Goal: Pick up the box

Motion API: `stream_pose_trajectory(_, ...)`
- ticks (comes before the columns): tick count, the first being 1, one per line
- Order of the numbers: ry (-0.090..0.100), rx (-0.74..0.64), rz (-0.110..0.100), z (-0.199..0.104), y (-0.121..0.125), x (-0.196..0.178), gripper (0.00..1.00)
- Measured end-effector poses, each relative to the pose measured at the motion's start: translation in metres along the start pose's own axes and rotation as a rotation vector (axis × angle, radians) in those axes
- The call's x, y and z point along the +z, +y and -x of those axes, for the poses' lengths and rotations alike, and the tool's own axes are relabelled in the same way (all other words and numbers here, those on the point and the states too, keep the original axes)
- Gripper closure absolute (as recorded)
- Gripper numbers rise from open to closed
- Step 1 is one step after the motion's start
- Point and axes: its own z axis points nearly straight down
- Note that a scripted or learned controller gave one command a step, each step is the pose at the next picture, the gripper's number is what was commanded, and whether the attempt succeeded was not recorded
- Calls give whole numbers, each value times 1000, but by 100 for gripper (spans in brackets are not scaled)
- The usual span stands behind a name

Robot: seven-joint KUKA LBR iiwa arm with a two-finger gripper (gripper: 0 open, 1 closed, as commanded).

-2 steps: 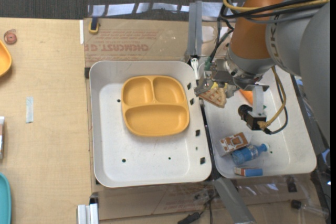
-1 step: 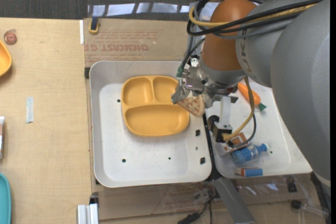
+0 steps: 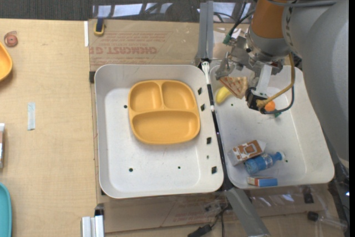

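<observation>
smooth matt yellow plastic tray (image 3: 164, 111), glossy white plastic bins (image 3: 161, 183), printed card box (image 3: 247, 151), pale wood bench (image 3: 47, 119)

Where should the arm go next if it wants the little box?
Probably toward the near end of the right bin. The gripper hangs at the far end, over a yellow item, while the box lies well apart from it, beside a blue bottle.

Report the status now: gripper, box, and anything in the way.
Gripper low at right bin's far end, over banana; fingers unclear. Box flat at near end, not held. Blue bottle lies against box.
</observation>
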Motion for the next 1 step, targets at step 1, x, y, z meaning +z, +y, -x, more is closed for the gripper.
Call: stream_pose_trajectory(1, 0, 74, -1, -40, -48, 19, 100)
